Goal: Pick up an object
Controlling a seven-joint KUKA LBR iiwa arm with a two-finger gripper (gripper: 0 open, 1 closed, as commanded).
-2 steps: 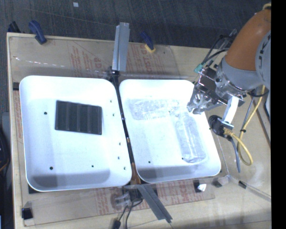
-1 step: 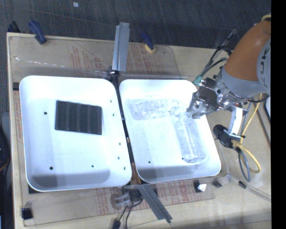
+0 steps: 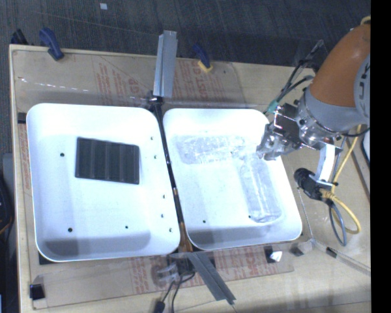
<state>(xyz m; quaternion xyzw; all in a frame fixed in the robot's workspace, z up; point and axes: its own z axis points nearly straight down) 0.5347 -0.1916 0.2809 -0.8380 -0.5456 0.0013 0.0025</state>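
- Two shallow white plastic bins are seen side by side on the bench: the left bin point(image 3: 45, 233) and the right bin point(image 3: 208, 237), their inner rims touching along the middle.
- In the left bin a dark grey, ribbed rectangular block point(image 3: 107, 160) is lying flat, a little above and left of the bin's middle; its long axis runs left to right.
- In the right bin two clear plastic bottles are noted (hard to make out against the white floor).
- The first clear bottle point(image 3: 208, 149) is lying on its side in the upper part of the bin, long axis roughly left to right.
- The second clear bottle point(image 3: 260, 191) is lying along the right wall, long axis running top to bottom, slightly slanted; its upper end is near the right end of the first bottle.
- The two-finger gripper point(image 3: 268, 150) is seen over the upper right corner of the right bin, just above the upper end of the second bottle.
- Its grip state cannot be told; no object is seen to be held.
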